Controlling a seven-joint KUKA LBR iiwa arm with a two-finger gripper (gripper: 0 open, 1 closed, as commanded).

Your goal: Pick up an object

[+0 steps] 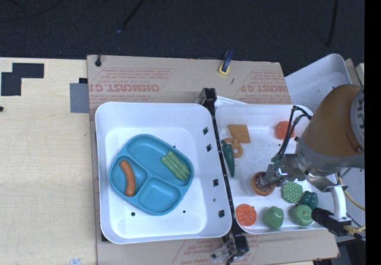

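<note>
Fingers [266,179] over round brown ridged object [261,184]

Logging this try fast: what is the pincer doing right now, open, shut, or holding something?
Pincer: cannot be told; it sits low in the right bin, at a brown round toy.

Right bin [256,116] crowded — left bin's [107,139] rim open.
</note>
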